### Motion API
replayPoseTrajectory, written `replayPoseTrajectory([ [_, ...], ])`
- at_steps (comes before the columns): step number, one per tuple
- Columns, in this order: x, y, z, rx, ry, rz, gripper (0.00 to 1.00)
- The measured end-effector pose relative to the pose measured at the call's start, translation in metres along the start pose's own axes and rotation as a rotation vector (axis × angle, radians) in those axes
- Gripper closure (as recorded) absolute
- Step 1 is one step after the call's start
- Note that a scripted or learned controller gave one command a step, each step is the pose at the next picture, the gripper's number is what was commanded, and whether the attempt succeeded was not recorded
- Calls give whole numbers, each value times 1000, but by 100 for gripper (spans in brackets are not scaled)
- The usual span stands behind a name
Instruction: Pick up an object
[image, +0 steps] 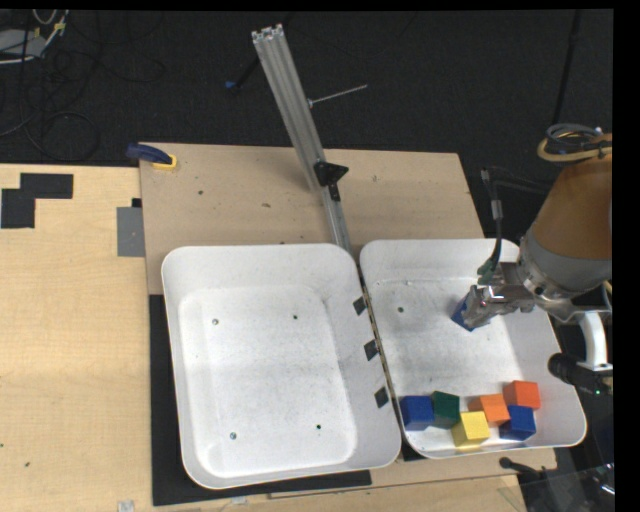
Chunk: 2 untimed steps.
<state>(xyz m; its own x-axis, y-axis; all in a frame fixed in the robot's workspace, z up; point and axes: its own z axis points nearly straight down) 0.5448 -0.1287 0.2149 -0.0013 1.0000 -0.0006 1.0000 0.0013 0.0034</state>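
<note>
Blue block (463, 317) pinched between the fingers of the gripper (478, 306) above the right bin (420, 285); other blocks (470, 412) clustered at its near edge.

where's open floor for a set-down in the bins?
The left bin has bare floor wall to wall. In the right bin, the far half between the middle divider and the gripper is bare. It is crowded along the near wall: a blue block, green, yellow, orange and red blocks cluster there.
</note>
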Motion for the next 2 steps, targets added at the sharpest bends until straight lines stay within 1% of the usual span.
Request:
replayPoseTrajectory([
  [1,-1,0,-2,5,1,1,100],
  [2,40,17,-5,5,2,-2,100],
])
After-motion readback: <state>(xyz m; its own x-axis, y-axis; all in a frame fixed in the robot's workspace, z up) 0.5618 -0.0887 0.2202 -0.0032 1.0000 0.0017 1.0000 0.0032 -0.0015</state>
